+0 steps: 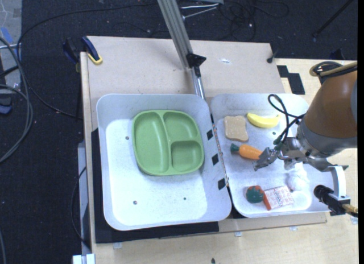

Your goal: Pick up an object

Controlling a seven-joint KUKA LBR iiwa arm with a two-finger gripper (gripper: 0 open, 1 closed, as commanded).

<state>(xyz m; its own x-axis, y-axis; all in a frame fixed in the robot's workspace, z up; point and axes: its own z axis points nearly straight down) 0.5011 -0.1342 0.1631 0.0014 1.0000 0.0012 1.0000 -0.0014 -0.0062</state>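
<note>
In the right bin [227,104] lie a toy carrot [248,152], a slice of bread [235,128] and a yellow banana [262,121]. Nearer the front edge are a small red and green toy [254,194], a red and white packet [278,197] and a white lump [296,181]. My gripper [266,160] hangs low over this bin, just right of the carrot's orange end and close to touching it. Nothing shows in its grasp.
The left bin [114,200] holds a green divided plate [168,142]. A grey metal pole [175,18] slants down to the bins' far edge. The arm's orange and grey body [335,115] covers the right bin's right side.
</note>
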